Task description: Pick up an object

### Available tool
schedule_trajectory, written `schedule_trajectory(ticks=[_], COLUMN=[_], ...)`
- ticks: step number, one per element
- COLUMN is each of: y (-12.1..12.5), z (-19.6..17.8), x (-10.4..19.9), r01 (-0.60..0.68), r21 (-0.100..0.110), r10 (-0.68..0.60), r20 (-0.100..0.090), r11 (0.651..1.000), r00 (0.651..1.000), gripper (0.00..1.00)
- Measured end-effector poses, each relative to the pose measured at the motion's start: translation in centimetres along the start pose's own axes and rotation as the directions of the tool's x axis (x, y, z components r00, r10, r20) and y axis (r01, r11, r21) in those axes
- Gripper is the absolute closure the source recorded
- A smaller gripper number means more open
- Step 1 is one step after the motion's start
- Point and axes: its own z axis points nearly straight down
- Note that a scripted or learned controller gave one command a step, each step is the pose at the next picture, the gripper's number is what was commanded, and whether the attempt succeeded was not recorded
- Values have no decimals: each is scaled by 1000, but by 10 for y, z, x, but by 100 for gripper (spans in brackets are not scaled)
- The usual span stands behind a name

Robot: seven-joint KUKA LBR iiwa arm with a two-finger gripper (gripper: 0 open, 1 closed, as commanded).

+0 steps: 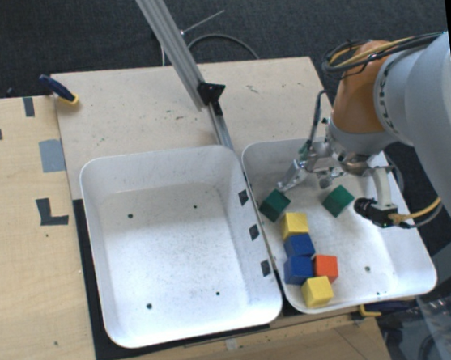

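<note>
Overhead, I see two white bins side by side on the desk (159, 102). Left bin (101, 231): bare floor. Right bin (407, 263): all the blocks.

Arm (410, 87) comes in from the right, grey with the orange band, bent over the right bin's back half. End effector (310, 169) hangs low there, metal fingers (291, 180) pointing left toward the divider. I see nothing between the fingers. Spread or pressed together, I cannot tell from this angle.

Blocks, right bin:
- green block (275, 205), near the left wall, just below-left of the fingertips; touching or apart, I cannot tell.
- second green block (338, 199), to its right, under the wrist, set apart from the rest.
- yellow block (295, 224), just in front of the first green one.
- blue block (300, 245), touching the yellow from the front.
- second blue block (297, 268), against the first, near the left wall.
- orange block (326, 266), just beside that blue one on the right.
- second yellow block (317, 291), nearest the front rim, touching the orange and blue.

Black cable (385, 214) loops off the wrist over the bin's right side. Metal rail (181, 50) slants down from the top edge to the gap between the bins.
</note>
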Motion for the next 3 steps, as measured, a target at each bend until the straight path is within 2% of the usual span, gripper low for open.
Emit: schedule_trajectory(ticks=[1,3], y=[-3,-2], z=[-4,-93], x=[2,16], r01=[2,2], r21=[12,9], r10=[-2,-2], r20=[-4,-5], r11=[1000,1000], r00=[1000,1000], gripper=[100,100])
